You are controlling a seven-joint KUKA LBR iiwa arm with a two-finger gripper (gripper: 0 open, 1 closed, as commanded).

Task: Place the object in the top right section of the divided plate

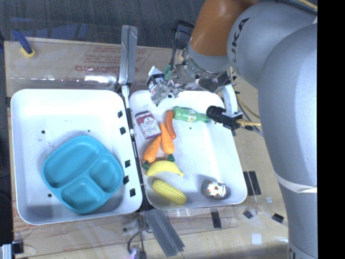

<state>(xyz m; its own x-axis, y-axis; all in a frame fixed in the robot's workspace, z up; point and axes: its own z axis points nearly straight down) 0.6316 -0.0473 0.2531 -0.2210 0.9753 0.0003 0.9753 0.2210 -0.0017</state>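
From above, two white bins sit side by side. The right bin is crowded: two carrots, one banana, one corn cob, one green bottle, one small red packet and one round patterned piece. The left bin holds one blue divided plate, well apart from all of them. The gripper hangs over the right bin's far left corner, near the packet; how its jaws stand I cannot tell, nor anything in them.
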